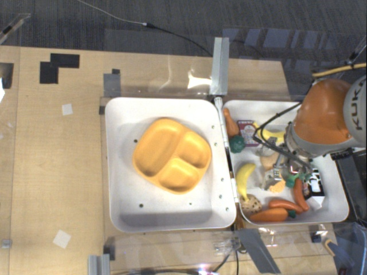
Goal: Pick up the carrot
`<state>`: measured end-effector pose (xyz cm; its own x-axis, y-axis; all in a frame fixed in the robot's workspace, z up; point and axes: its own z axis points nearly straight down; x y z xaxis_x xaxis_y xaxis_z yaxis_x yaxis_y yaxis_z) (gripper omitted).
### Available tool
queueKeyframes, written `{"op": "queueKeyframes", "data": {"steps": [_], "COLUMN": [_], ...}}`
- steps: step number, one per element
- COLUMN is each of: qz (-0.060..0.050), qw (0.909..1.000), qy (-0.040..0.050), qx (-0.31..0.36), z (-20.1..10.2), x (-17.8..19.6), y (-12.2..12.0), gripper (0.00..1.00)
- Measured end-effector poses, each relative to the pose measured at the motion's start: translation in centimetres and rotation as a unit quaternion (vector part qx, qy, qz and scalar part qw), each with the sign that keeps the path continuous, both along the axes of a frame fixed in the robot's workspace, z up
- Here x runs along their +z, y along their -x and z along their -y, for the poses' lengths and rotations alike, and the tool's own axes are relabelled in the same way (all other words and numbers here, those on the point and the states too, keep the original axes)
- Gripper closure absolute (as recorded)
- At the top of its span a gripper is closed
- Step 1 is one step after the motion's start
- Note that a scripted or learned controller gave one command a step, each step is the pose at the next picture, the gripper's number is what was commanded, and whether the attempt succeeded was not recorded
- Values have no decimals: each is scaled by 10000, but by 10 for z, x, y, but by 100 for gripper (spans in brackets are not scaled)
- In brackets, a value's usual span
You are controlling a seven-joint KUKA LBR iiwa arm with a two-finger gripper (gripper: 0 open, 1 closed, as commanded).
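Arm (327, 116) perhaps low over right bin (338, 211)

The arm (344, 116) is grey with a broad, rounded orange band above the wrist, and part of a black "KUKA" marking shows on the grey shell beside that band; black cables loop out from under it toward the metallic gripper (279, 173)

A wooden bench (51, 171) bears two white bins (123, 211) (338, 208) side by side.
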<state>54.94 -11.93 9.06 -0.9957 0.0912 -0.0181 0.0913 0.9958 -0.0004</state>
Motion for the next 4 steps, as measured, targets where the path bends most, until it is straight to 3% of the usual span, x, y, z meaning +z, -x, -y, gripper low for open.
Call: {"op": "queueKeyframes", "data": {"steps": [1, 2, 3, 4], "qz": [-31, -15, 23, -23], "qw": [9975, 9948, 9952, 9883], "qy": [-16, -22, -24, -46], "qx": [-705, -1016, -982, -1521], "z": [4, 3, 2, -91], "x": [42, -1, 12, 98], "y": [-30, -2, -5, 33], "gripper": [0, 0, 100, 100]}}
